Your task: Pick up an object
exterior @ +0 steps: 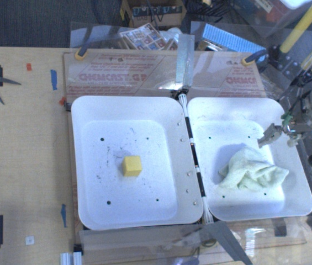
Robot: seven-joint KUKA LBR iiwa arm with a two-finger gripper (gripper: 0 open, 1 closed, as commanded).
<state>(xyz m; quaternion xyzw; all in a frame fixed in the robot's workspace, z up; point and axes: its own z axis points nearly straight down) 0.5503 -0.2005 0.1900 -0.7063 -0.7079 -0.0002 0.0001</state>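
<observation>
Robot gripper hangs over the right bin, its fingers spread and holding nothing.

Two shallow white bins sit side by side on a pale wooden bench. One yellow block rests near the middle of the left bin, well apart from the gripper. One crumpled pale cloth lies in the right bin, just below and beside the gripper's fingertips, not between them. A metal divider strip runs between the two bins. Behind them stand clear plastic panels with red lettering, held by two yellow clamps. Two strips of blue tape mark the bench at left. Beyond the bench, boxes and cables crowd a dark floor.
</observation>
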